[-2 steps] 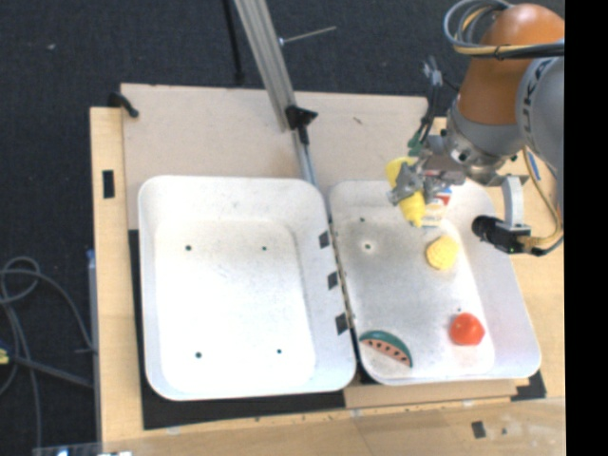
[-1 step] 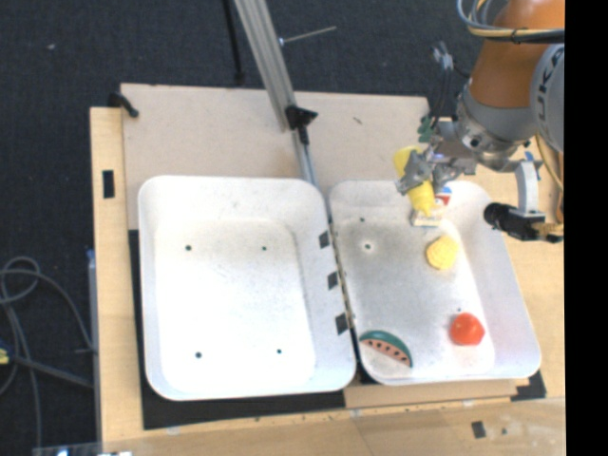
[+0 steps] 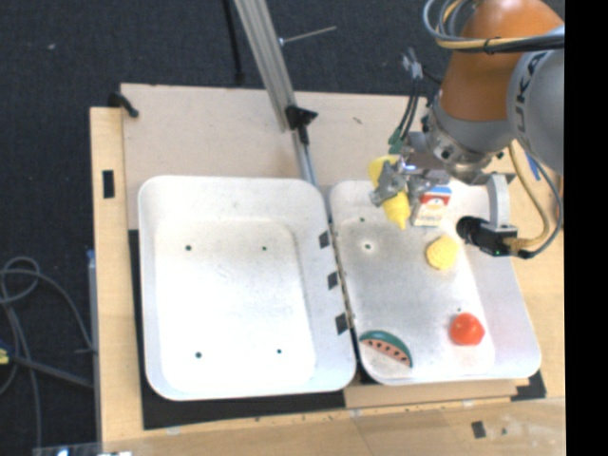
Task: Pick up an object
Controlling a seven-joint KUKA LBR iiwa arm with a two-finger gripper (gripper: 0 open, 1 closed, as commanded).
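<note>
Over the right bin's (image 3: 494,350) far end, the hand (image 3: 397,190) hangs, grasping a yellow banana (image 3: 393,207).

Dark carpet floor (image 3: 57,27), wooden bench (image 3: 190,131)

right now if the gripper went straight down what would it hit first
Probably the yellow toy right under the gripper, at the far end of the right bin. Depth is unclear from this slanted view, so the small carton beside it is possible.

Part of the maker's name, "UK", shows on the grey arm (image 3: 537,79); nothing else legible.
</note>
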